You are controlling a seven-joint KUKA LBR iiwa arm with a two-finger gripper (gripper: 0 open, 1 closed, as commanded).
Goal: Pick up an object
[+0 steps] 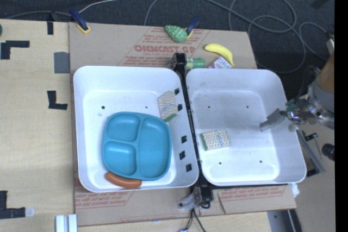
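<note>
A small green-edged patterned pad [216, 139] lies flat in the right bin [239, 171], left of its middle. My gripper [270, 121] hovers over the right bin's right side, a short way right of and slightly above that pad, with nothing seen in it. In the left bin [89, 89] rests a blue divided plate [136, 145]. An orange sausage [123, 180] lies at the plate's front edge. A second patterned pad [168, 104] leans near the divider between the bins.
Behind the bins on the cardboard lie a yellow banana [219, 53], a green lumpy toy [176, 33] and a small packet [221, 63]. Cables [255, 13] loop across the dark floor at the back. The arm's body [321, 100] stands beside the right bin's right wall.
</note>
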